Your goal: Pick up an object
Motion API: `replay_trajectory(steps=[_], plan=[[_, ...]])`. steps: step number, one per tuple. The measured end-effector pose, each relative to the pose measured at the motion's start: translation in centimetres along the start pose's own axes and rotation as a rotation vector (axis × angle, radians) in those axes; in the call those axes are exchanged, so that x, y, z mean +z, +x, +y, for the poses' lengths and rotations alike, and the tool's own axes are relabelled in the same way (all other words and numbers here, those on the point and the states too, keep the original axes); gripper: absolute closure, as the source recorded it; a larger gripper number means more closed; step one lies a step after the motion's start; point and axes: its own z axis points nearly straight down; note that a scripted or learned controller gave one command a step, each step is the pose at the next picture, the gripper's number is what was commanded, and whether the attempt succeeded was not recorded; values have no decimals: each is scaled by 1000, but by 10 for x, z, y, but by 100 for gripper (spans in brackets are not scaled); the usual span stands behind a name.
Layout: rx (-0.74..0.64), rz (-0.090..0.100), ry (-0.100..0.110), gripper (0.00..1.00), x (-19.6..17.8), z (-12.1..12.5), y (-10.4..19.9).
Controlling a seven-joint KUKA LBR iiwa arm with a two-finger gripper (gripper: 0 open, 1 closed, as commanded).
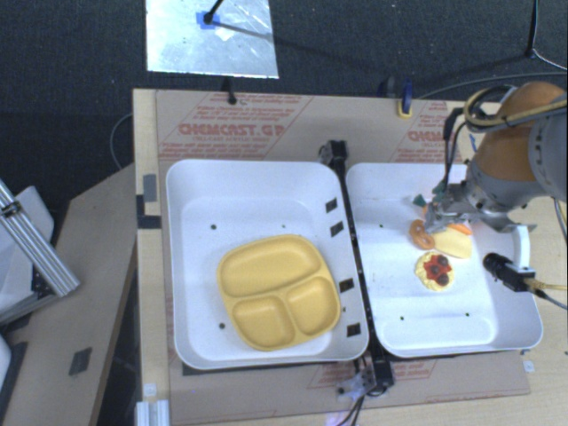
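Hand [441, 217]: low in the right bin [390, 327]; its opening and hold cannot be told.
Orange piece [421, 234]: touching the hand, just beneath it.
Yellow piece [455, 240]: beside it.
Fruit tart [435, 271]: nearby.
Yellow divided tray [279, 289]: well apart, left bin [195, 238].

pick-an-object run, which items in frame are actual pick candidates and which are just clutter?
Job-relevant:
- gripper, down in the right bin
- orange piece just below it
- pale yellow piece beside that
- round tart-like toy with red topping

Just lying about:
- yellow divided tray in the left bin, far from the arm
- foil sheet behind the bench
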Motion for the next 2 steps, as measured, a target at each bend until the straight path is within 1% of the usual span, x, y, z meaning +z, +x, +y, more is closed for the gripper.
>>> replay_trajectory(steps=[1,2], plan=[[2,0,-1,100,-58,-7,-4],[1,0,-2,100,-104,-11,-8]])
